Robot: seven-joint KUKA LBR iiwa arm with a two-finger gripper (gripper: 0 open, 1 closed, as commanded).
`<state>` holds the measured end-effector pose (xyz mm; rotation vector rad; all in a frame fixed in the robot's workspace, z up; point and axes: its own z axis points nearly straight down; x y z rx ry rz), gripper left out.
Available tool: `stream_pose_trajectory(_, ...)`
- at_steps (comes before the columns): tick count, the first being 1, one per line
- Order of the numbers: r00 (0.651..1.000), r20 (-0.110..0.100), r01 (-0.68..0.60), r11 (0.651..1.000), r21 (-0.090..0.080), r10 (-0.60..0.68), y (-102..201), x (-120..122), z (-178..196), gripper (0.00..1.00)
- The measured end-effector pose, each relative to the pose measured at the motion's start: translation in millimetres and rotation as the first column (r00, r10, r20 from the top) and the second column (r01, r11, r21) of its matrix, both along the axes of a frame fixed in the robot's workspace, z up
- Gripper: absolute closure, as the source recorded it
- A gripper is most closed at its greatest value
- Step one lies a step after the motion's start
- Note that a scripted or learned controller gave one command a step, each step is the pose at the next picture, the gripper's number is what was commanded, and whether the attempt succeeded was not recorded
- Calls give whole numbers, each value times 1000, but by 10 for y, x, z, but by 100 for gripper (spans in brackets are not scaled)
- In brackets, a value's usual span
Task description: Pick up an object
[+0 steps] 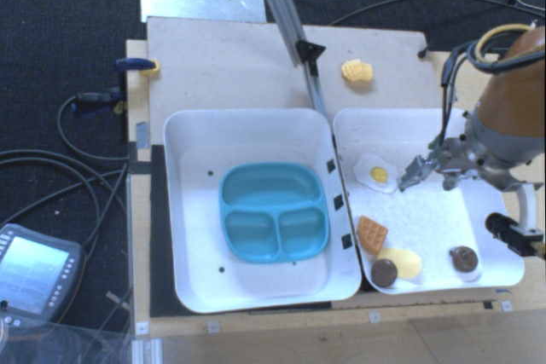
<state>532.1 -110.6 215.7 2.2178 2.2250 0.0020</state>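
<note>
White right bin (490, 222), gripper (412, 175) just beside fried egg (375, 174)

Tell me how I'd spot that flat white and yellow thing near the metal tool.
Look at the right white bin, the one the arm reaches into. Near its left wall, toward the far end, lies a toy fried egg, just left of the tool. It is the flat white item with a yellow centre; the waffle and brown pieces lie nearer the front.

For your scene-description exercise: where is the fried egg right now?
The fried egg lies in the right bin, near its upper-left corner, just left of the gripper, above the waffle.
</note>
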Motion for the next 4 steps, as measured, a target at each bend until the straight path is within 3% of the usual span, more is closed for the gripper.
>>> stream_pose_trajectory(1,1000,1,2,1000,0,-2,-1,1,1,0)
stream_pose_trajectory(4,1000,-4,2,1000,0,-2,-166,-14,-1270,0)
